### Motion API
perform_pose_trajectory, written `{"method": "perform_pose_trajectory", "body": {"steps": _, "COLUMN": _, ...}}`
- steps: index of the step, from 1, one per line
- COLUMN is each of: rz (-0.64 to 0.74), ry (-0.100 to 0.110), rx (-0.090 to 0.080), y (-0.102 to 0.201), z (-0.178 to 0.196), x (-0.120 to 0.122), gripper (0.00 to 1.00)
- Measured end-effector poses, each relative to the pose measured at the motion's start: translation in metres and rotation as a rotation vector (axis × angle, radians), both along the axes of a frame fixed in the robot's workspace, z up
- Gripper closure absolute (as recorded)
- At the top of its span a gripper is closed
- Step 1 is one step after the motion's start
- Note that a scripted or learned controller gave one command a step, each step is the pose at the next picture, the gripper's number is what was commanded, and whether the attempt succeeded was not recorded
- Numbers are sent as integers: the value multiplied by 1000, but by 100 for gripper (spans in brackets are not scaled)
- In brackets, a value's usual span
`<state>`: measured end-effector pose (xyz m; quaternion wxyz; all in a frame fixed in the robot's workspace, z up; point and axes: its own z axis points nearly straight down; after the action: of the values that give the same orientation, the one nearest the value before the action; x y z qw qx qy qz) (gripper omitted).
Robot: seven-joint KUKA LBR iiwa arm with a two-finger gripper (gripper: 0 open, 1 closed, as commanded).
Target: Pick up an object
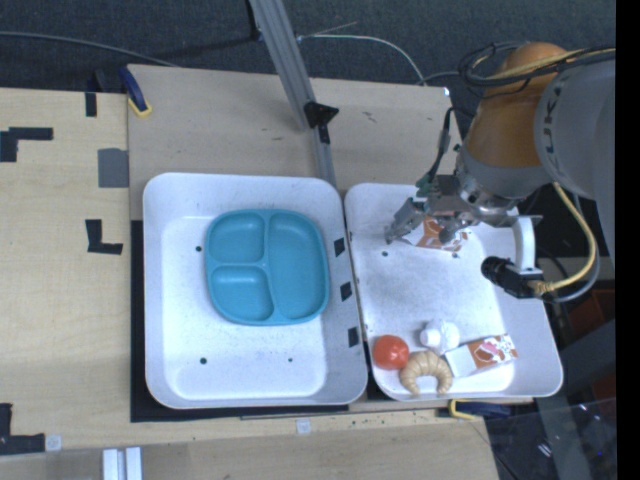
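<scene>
Croissant [427, 371] lies clear; hand [430, 223] partly hides an orange packet [436, 233].

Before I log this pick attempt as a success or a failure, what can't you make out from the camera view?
- Gripper: the wrist above covers much of it, so its finger state is unreadable.
- Orange-and-white item under the gripper: partly covered, too small to identify; held or just lying there, unclear.
- Small white object near the croissant: too small to name.
- Packet: print illegible.

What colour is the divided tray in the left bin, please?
Light blue tray, clearest in the camera view.
</scene>
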<state>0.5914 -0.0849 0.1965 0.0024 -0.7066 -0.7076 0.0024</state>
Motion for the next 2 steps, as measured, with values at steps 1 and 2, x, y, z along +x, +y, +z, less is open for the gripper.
{"method": "perform_pose_trajectory", "body": {"steps": 1, "rz": 0, "ry": 0, "rx": 0, "y": -6, "z": -47, "x": -4, "gripper": 0}}
{"method": "perform_pose_trajectory", "body": {"steps": 2, "rz": 0, "ry": 0, "rx": 0, "y": -11, "z": -93, "x": -9, "gripper": 0}}
